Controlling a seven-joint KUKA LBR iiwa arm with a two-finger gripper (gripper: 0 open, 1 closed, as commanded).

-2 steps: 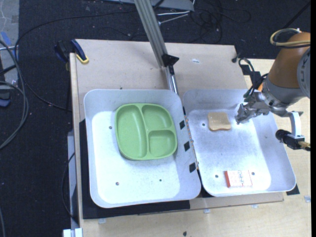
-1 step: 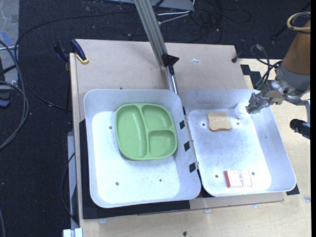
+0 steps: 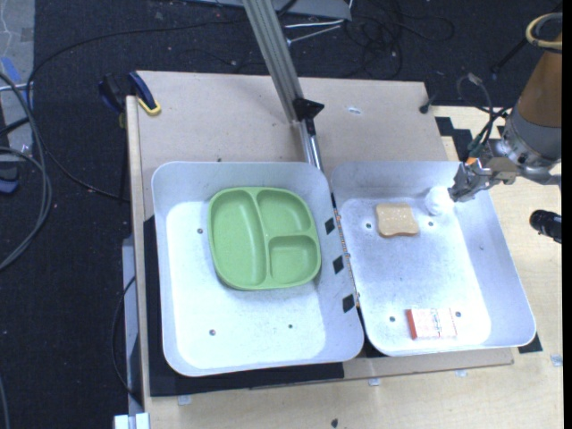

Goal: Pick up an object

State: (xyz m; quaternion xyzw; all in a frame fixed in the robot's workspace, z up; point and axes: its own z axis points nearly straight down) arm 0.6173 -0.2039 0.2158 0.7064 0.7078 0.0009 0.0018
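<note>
Small white object sits at the far edge of the right bin, on the sloped wall near the rim. The jaws are right beside it, just to its right and slightly above; looks close to touching, but can't tell if the white thing is actually between the fingers. Jaws are small and dark here, can't tell how far open they are or whether they have hold of anything.

Same bin: tan bread-like slice lies flat just left of the white object, near but apart. Red-and-white small packet lies flat at the near end of the bin, well apart from both.

Arm comes in from the right, orange band above grey wrist, hanging over the right bin's far-right corner.

Left bin touches the right bin along the middle seam. Green divided plate, three compartments, lies flat in its far half.

Both bins rest on a tan worktop. A grey metal pole slants across the worktop's far side toward the seam between bins. Cables on dark floor at left.
</note>
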